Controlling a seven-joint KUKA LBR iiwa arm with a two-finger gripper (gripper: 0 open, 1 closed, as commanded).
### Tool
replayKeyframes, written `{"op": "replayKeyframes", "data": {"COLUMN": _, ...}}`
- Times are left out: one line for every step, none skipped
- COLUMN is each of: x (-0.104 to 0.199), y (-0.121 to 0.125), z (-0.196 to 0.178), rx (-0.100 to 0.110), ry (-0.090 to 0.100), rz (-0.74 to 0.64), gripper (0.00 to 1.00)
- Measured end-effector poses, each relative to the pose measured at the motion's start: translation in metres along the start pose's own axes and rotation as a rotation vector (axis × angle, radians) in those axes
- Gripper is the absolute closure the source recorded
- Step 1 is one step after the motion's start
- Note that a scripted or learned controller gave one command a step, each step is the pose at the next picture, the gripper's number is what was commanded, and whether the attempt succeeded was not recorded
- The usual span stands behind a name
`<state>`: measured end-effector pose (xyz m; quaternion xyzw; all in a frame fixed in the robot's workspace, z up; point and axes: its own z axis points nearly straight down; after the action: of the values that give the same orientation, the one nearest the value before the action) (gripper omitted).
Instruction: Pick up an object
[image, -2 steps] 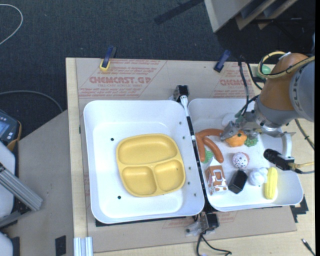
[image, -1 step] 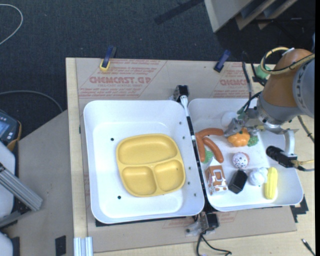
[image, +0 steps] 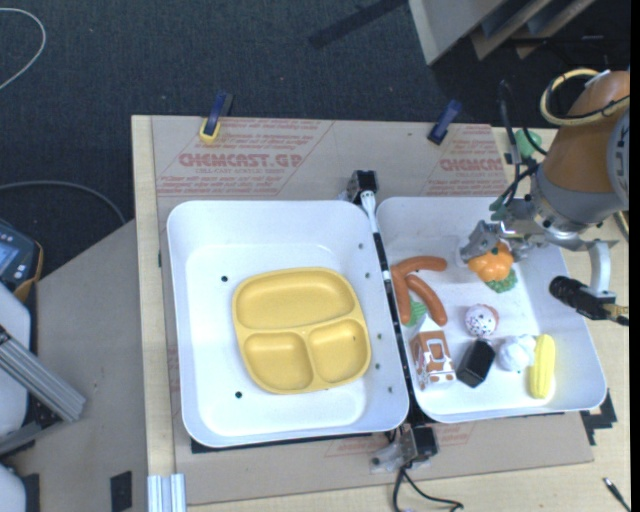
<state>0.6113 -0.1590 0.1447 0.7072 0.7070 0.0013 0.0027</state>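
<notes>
We note the orange toy (image: 492, 266) directly beneath the claw (image: 490, 243) in the right bin (image: 585, 350) (touching, apparently; grip state we cannot tell).

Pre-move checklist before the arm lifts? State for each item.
1. End effector over the right bin: ok.
2. End effector at the orange toy: ok, right against it.
3. Toy held between the fingers: cannot tell.
4. Neighbours apart from the orange toy: ok, the sausages and spotted ball lie apart.
5. Yellow tray in the left bin, out of the arm's way: ok.
</notes>
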Motion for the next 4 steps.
{"op": "replayKeyframes", "data": {"x": 0.0, "y": 0.005, "z": -0.044, "rx": -0.001, "ry": 0.0, "rz": -0.001, "gripper": 1.0}}
{"op": "replayKeyframes", "data": {"x": -0.001, "y": 0.007, "z": -0.083, "rx": -0.001, "ry": 0.0, "rz": -0.001, "gripper": 1.0}}
{"op": "replayKeyframes", "data": {"x": 0.034, "y": -0.04, "z": -0.074, "rx": 0.011, "ry": 0.005, "rz": -0.002, "gripper": 1.0}}
{"op": "replayKeyframes", "data": {"x": 0.078, "y": -0.082, "z": -0.08, "rx": 0.011, "ry": 0.004, "rz": -0.003, "gripper": 1.0}}
